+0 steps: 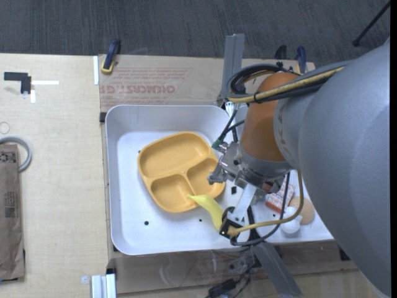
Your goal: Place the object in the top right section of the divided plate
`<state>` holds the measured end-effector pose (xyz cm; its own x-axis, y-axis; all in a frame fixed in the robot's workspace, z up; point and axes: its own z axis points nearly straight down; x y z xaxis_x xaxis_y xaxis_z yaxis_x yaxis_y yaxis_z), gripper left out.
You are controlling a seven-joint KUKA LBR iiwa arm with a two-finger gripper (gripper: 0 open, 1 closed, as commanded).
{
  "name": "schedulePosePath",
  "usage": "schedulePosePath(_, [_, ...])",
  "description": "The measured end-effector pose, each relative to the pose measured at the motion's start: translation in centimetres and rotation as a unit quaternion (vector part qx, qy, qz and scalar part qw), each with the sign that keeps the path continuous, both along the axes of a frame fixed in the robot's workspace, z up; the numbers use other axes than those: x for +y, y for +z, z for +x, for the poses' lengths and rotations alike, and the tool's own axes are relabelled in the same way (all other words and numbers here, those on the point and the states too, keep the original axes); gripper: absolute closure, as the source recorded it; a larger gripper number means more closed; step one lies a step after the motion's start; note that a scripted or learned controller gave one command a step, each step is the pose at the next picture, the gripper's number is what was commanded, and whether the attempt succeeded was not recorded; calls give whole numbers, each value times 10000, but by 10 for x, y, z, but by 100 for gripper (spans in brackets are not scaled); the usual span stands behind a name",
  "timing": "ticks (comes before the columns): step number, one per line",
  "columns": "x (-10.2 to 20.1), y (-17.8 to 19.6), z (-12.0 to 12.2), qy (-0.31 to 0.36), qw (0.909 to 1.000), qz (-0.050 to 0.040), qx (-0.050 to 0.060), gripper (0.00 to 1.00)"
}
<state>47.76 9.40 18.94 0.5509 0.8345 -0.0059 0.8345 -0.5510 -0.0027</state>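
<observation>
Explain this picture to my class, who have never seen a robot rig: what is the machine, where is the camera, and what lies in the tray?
One camera fixed above a bench looks down. The big grey shape with an orange band is a robot arm reaching in from the right; its gripper hangs by the right edge of a yellow divided plate. The plate sits in a shallow white bin. A banana lies at the plate's lower right, its tip at the rim. Whether the gripper holds anything cannot be seen.
</observation>
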Motion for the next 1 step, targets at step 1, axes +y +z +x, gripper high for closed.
schedulePosePath(1, [-5,30,0,-765,9971,-4,-4,0])
